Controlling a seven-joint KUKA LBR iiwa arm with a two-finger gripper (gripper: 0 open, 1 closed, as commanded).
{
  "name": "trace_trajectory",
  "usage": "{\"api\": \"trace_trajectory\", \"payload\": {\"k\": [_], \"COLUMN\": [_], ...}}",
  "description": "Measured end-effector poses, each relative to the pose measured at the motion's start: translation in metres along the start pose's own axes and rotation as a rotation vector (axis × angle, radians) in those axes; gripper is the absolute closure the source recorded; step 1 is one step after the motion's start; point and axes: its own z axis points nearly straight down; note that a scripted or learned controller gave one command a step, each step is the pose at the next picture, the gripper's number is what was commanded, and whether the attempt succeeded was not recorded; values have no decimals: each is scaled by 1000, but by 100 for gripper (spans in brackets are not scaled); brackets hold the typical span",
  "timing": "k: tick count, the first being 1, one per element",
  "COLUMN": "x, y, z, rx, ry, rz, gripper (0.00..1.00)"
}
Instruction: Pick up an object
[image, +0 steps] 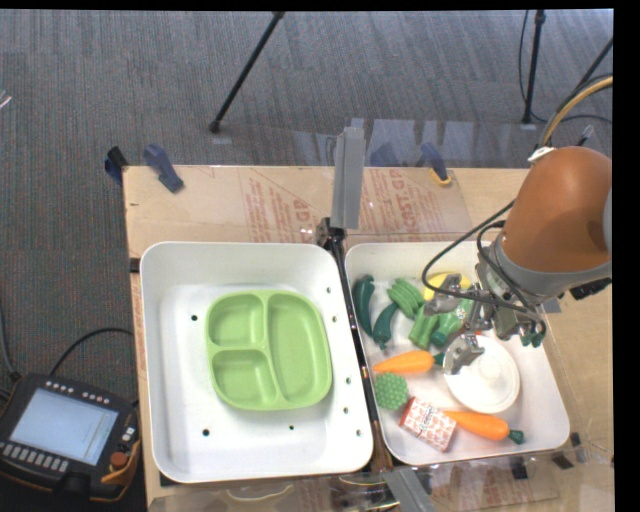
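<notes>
Toy food fills the right white bin: an orange plastic carrot lies in the middle, and a second orange carrot with a green tip lies near the front. A bumpy green ball sits just beside the first carrot. A small red and white box rests at the front. A round white lid-like dish sits between the two carrots. Dark green curved pieces and lighter green pods lie at the back, and something yellow peeks out, mostly hidden.

The grey arm with its orange band covers part of this bin. Its gripper hangs low over the toys, but I cannot tell how it is set.

The left white bin holds a light green plate with three sections.
</notes>
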Motion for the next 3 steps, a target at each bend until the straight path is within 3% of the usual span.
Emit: {"api": "trace_trajectory", "payload": {"k": [1,2,3], "x": [49,-9,69], "y": [1,5,-2], "z": [85,94,95], "rx": [-1,0,-3], "ry": [-10,-8,-16], "rz": [313,388,499], "gripper": [0,0,0]}}
